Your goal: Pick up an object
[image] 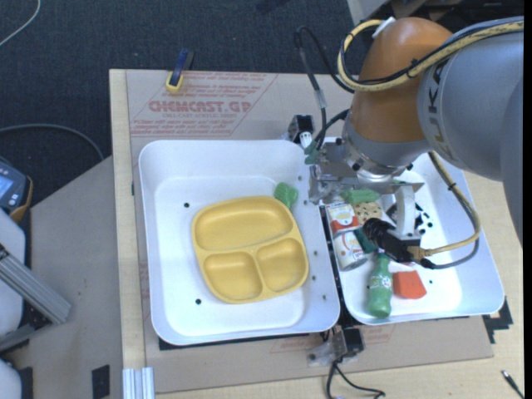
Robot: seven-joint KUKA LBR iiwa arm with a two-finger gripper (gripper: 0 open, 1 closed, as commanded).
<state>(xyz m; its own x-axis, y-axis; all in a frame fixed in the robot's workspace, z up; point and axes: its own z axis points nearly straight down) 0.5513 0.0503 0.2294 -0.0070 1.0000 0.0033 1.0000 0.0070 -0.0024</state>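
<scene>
The fingers themselves are hidden under the wrist, so whether they are released or clenched, I cannot tell; the two-finger gripper (362,191) hangs low over the upper left part of the right-hand shallow white bin (474,256), below the grey arm with its orange band (399,65). Crowded just beneath it lie a small white and red packet (341,217), a flat pack with a red and green label (349,248), a green plastic bottle (380,288) and an orange wedge-shaped block (409,284) just beside the bottle. In the left-hand shallow white bin (166,223) sits a yellow three-compartment plastic tray (248,246), with a small green lump (286,194) touching its upper right corner. Both bins rest on the brown board worktop (133,123).
</scene>
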